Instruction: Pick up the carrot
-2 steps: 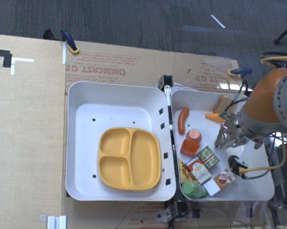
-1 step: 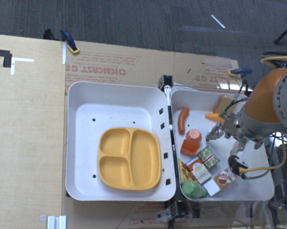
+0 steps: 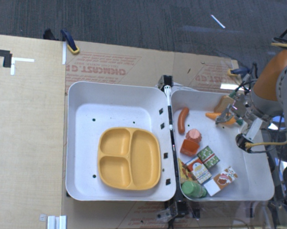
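Observation:
The carrot (image 3: 216, 116) is small and orange and lies at the far side of the right bin (image 3: 256, 192), with its thin tip pointing left. My gripper (image 3: 231, 117) reaches in from the right and sits right over the carrot's thick end, covering part of it. I cannot see whether the carrot is gripped or only touched. It looks level with the bin floor.
In the right bin lie a red sausage (image 3: 183, 119), a red bottle (image 3: 191, 142), a green box (image 3: 208, 156), a carton (image 3: 198, 170), a green round thing (image 3: 193, 189) and a white-red pack (image 3: 223, 178). The left bin (image 3: 78, 131) holds a yellow divided plate (image 3: 129, 158).

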Controlling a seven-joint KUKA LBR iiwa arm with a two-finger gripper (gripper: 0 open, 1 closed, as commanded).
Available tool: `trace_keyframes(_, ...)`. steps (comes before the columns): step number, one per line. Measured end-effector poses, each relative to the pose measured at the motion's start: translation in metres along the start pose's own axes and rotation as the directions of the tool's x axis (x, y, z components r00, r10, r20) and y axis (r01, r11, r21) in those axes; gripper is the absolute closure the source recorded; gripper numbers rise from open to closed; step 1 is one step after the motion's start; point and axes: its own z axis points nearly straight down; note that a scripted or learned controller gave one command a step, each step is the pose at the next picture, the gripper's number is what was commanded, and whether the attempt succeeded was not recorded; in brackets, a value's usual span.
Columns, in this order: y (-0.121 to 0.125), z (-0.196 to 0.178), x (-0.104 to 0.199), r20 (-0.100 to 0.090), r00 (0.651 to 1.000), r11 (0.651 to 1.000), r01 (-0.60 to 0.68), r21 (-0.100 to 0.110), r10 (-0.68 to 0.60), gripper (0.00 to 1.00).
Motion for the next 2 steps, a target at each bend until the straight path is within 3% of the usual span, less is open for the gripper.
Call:
trace_keyframes(1, 0.016, 0.006, 0.001, 0.005, 0.998, 0.997, -0.065, 0.051, 0.065, 0.00)
trace_keyframes(2, 0.017, -0.005, 0.006, -0.004, 0.998, 0.997, -0.060, 0.048, 0.060, 1.00)
